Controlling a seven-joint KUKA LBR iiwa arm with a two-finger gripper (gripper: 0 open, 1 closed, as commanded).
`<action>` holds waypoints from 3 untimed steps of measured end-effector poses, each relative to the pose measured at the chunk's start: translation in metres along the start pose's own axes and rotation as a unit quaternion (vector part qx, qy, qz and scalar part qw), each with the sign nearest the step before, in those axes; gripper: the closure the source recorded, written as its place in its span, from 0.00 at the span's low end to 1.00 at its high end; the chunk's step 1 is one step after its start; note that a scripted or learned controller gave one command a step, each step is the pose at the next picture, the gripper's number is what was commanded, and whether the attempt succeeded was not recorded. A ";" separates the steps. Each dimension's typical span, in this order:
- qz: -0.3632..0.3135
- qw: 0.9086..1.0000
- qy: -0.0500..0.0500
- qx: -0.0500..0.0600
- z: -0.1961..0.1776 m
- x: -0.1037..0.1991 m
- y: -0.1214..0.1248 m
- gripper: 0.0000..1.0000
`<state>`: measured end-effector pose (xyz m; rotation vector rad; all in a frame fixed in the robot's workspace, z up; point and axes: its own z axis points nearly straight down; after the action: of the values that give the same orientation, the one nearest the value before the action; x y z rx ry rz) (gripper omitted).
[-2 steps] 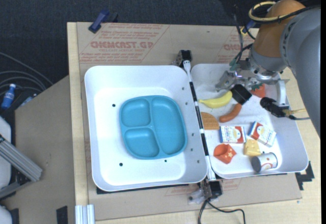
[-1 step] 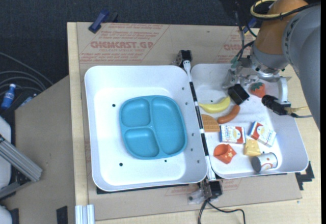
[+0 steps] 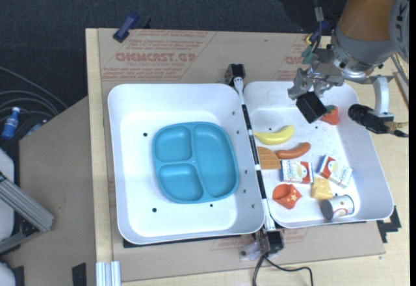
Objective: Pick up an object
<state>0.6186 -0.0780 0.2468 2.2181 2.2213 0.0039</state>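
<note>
At the front of the right bin (image 3: pixel 374 177) lies a white cup (image 3: pixel 338 205) on its side, close to the front wall. Just to its left sits a small red toy (image 3: pixel 286 194). Beside that, a bit further back, is a yellow block (image 3: pixel 321 188). Behind these are two little cartons with red and blue on them. One carton (image 3: pixel 296 171) is in the middle of the bin. The other carton (image 3: pixel 334 170) is to its right, tilted.

Next comes a sausage (image 3: pixel 293 150), orange-red and long. To its left is a brown waffle piece (image 3: pixel 267 158), right by the wall between the two bins. Behind the sausage is a yellow banana (image 3: pixel 273 135), curved, lying flat on the white floor.

The left bin (image 3: pixel 130 148) holds one blue plate (image 3: pixel 194 162) with three parts. It sits in the middle of that bin.

Further back in the right bin is a small red and green thing, maybe a strawberry (image 3: pixel 331 115). The gripper (image 3: pixel 311 107) hangs just to its left, over the back part of the bin. Its end looks like a dark block. I cannot tell if the claw is wide or pinched together, and I see nothing caught in it. The grey and orange arm (image 3: pixel 367 12) goes up to the right, behind it.

At the very back, on the brown board (image 3: pixel 162 57), lies a small blue thing (image 3: pixel 125 26) near the far left corner.
</note>
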 end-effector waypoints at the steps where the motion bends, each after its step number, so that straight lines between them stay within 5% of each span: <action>1: 0.001 1.000 0.000 0.003 -0.027 -0.002 -0.067 1.00; 3: 0.001 1.000 0.000 0.003 -0.022 -0.021 -0.119 1.00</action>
<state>0.4992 -0.0989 0.2686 2.2244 2.2218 -0.0022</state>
